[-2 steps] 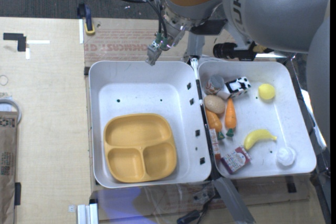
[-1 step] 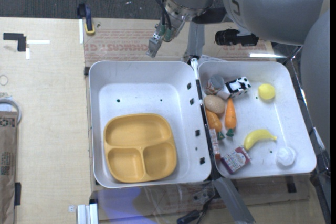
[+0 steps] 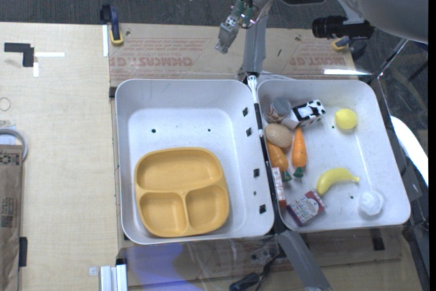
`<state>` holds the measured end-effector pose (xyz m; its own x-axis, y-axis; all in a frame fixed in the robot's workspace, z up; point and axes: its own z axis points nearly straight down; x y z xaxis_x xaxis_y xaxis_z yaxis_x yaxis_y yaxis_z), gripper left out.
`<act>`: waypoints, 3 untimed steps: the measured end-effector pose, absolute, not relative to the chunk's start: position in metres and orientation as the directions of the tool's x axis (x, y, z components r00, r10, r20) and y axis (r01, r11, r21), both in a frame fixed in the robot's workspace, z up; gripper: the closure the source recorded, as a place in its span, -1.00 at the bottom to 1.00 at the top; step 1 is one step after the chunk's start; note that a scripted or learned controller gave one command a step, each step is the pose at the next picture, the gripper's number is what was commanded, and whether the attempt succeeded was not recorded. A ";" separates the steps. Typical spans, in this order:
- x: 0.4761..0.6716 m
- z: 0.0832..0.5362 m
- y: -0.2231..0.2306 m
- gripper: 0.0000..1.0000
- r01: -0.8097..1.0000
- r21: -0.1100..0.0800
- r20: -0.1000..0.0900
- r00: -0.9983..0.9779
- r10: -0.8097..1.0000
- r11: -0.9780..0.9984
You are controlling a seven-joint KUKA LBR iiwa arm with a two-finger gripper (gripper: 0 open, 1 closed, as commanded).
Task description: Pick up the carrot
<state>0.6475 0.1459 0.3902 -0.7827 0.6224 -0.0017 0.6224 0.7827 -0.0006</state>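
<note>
A yellow divided tray is seen in the left bin. In the right bin, the carrot lies pressed between a second orange piece and a potato-like lump. The gripper hangs above the bins' rim; whether it is wide or narrow cannot be told. A neighbour may be grabbed instead, because of crowding.

smooth glossy plastic: white bins, yellow tray, orange carrot. matt pale wood bench; cardboard along its far edge.
</note>
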 end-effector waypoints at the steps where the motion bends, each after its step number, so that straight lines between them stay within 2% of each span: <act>1: 0.633 0.395 0.227 1.00 0.415 0.001 -0.002 -0.910 0.415 0.910; 2: 0.652 0.442 0.228 1.00 0.167 0.001 -0.004 -0.986 0.167 0.986; 3: 0.654 0.437 0.228 1.00 -0.098 0.001 -0.002 -0.995 -0.098 0.995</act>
